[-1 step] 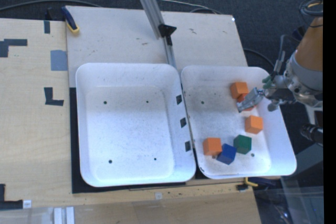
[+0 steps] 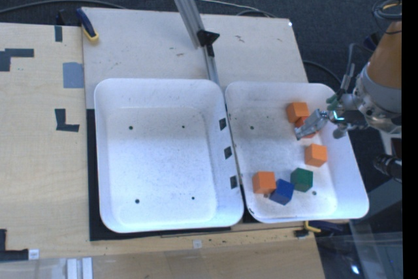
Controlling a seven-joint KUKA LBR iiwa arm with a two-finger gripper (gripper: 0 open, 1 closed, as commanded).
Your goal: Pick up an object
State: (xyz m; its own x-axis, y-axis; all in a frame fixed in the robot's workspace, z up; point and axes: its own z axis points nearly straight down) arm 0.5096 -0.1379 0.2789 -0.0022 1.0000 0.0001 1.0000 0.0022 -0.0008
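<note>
Orange cube (image 2: 298, 111) touches the pincer (image 2: 309, 127), whose spread I cannot tell, near the right bin's far wall (image 2: 274, 85).

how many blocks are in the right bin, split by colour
orange cube blocks: 3 (upper, right, lower left)
green cube block: 1
blue cube block: 1
total: 5, all in the right white bin

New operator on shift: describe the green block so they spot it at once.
Take the right-hand white bin, the one the arm reaches into. Near its front edge sits a cluster of three blocks. The green block is the rightmost, beside a blue block and an orange block.
</note>
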